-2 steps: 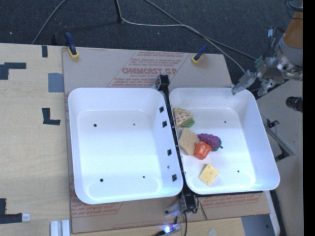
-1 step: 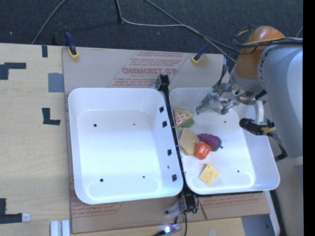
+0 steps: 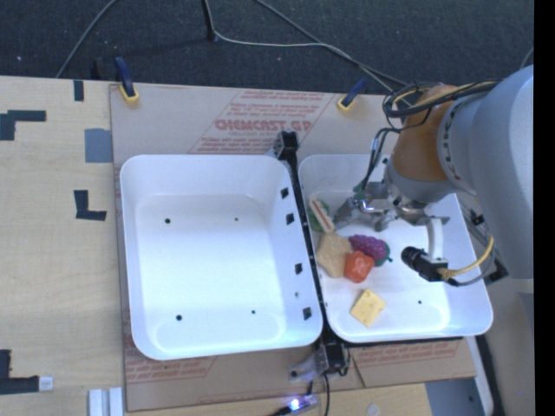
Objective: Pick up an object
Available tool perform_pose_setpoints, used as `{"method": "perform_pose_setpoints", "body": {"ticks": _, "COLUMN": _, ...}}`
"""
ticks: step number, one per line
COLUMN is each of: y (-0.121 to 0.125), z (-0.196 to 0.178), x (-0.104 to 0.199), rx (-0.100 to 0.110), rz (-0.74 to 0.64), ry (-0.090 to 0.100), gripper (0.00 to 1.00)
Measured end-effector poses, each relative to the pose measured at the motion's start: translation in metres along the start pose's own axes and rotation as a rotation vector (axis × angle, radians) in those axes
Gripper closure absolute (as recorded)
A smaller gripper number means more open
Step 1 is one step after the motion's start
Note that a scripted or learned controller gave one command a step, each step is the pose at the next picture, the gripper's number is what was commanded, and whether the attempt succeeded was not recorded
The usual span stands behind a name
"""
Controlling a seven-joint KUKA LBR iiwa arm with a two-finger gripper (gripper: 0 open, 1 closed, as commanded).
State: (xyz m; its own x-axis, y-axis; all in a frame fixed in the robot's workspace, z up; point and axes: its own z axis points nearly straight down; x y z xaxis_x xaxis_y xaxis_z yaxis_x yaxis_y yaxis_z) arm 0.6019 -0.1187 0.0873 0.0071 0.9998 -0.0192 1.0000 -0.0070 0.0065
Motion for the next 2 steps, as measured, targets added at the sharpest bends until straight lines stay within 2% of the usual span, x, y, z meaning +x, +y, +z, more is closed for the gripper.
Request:
{"method": "perform_pose_setpoints", "body": {"ticks": 1, "y": -0.017, "z": 0.000, "x": 0.021, "rx": 0.001, "rz": -0.007, "ry": 0.016, "gripper": 0.00}}
{"method": "perform_pose_setpoints", "body": {"ticks": 2, "y": -0.055, "z": 0.000, "x": 0.011, "rx": 0.000, "rz": -0.007, "ry": 0.018, "gripper": 0.00}}
